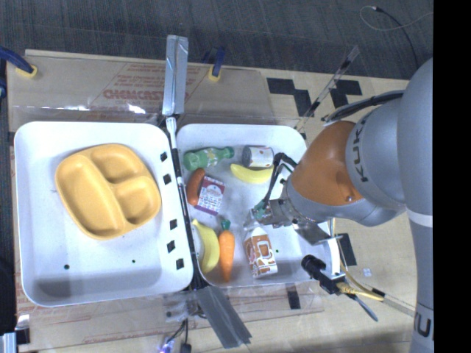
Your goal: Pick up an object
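the grey arm [383, 160] with its orange band fills the near right of the view, and the pincer [266, 213] hangs below it over the right bin [291, 134]; whether it is spread or pressed together i cannot tell, since the wrist covers it. nothing shows between its tips, so the step in hand looks like the descent onto a target.

just below the pincer lies a small carton [260, 254], tilted. to its left sit a carrot [226, 254] touching a banana [208, 245], and further left and up a red packet [210, 195] beside a sausage [194, 186]. above the pincer lie a second banana [252, 173], a small can [258, 155] and a green bottle [208, 157].

to do this well, i would choose the carton, the nearest piece with free sides, line the pincer across its narrow width, and come straight down clear of the carrot. the yellow tray [108, 189] lies well to the left in the other bin [37, 267].
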{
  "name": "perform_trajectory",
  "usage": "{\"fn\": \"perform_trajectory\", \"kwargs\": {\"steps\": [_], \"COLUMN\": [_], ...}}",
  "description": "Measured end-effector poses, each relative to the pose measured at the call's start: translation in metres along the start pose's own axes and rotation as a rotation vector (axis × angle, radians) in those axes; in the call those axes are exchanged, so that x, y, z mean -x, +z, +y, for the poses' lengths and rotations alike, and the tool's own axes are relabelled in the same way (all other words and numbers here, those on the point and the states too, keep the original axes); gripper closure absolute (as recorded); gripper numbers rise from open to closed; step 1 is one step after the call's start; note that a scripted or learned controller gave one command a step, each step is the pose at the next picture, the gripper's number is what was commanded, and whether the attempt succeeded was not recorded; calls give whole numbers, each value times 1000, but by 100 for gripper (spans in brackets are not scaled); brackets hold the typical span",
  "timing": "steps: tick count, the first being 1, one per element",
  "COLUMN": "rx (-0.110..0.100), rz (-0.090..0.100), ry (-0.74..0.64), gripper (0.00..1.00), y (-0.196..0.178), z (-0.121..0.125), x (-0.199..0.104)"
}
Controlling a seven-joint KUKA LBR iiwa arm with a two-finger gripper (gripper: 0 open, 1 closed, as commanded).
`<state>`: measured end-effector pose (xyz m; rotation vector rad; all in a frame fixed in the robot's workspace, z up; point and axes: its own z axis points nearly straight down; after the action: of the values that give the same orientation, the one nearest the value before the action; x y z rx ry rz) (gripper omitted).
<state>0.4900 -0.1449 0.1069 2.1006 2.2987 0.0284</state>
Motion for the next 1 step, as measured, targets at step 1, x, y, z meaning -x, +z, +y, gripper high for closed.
{"fn": "perform_trajectory", "kwargs": {"steps": [1], "rx": [-3], "rz": [1], "ry": [0], "gripper": [0], "y": [1], "z": [-1], "x": [0]}}
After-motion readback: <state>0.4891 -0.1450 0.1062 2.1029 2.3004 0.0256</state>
